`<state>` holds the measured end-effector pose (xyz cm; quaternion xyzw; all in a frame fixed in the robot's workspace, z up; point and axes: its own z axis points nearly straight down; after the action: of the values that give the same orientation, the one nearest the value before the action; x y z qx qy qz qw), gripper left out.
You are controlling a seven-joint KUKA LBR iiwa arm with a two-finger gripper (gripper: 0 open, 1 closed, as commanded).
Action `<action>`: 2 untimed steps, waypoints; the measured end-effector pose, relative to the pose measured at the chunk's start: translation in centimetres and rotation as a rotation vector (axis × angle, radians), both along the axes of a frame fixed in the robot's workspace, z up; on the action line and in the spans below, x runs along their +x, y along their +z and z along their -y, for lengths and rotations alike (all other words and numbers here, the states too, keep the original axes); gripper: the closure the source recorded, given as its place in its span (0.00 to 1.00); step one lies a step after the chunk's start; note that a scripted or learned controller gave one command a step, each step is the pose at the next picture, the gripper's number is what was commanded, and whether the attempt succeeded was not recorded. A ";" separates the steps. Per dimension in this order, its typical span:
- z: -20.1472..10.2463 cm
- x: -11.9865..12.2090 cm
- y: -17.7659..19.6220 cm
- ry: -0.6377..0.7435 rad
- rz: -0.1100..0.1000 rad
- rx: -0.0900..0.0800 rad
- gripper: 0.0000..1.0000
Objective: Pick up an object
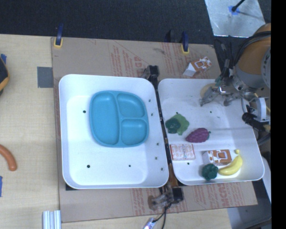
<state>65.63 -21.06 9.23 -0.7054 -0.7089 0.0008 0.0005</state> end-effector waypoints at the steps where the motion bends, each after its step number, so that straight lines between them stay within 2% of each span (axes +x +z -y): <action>1: 0.1 0.0 0.0 0.001 0.000 0.000 0.00; 2: -1.5 -10.0 7.2 -0.001 0.000 -0.001 0.00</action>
<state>55.61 -19.56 16.45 -0.7058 -0.7084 0.0011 0.0003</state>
